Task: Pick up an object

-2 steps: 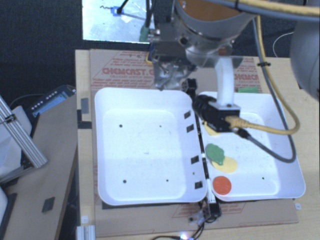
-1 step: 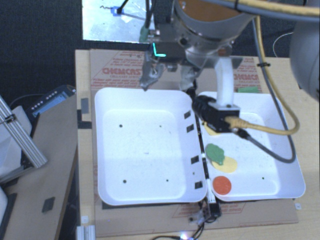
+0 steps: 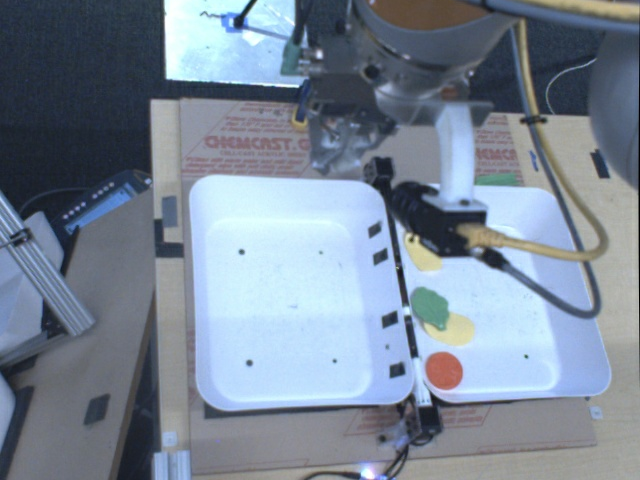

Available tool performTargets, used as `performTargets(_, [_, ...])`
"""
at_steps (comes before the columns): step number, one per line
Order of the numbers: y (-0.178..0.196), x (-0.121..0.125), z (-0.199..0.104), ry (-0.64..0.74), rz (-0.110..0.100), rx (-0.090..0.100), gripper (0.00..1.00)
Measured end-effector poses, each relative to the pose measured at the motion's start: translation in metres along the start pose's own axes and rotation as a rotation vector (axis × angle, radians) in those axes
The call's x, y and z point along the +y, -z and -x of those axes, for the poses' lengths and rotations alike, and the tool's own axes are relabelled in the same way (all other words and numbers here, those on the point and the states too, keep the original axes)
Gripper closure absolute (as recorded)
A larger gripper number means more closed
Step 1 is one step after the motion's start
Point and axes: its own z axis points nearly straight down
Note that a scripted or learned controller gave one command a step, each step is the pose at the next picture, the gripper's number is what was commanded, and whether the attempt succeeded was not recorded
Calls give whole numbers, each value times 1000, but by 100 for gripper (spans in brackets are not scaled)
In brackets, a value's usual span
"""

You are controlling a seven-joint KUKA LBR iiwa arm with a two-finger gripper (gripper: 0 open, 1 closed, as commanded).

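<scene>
bins: two white — left bin [image 3: 290,288] bare | right bin [image 3: 560,368]: four small objects — one green piece [image 3: 431,306], two yellow pieces [image 3: 452,330], one orange disc [image 3: 444,370], by its left edge | gripper [image 3: 340,153]: over counter [image 3: 250,138] at left bin's far edge, grip state cannot tell

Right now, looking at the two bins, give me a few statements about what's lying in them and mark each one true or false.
1. The orange disc lies in the right bin. True.
2. The green piece lies in the left bin. False: it lies in the right bin, near the divider.
3. The green piece touches a yellow piece. True.
4. The orange disc sits at the right bin's far edge. False: it sits by the near edge, close to the divider.
5. The gripper hangs above the bench at the left bin's far edge. True.
</scene>
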Motion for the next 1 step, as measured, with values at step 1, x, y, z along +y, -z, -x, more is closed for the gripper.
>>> performTargets(1, [-12,-1,92,-16,-4,-4,100])
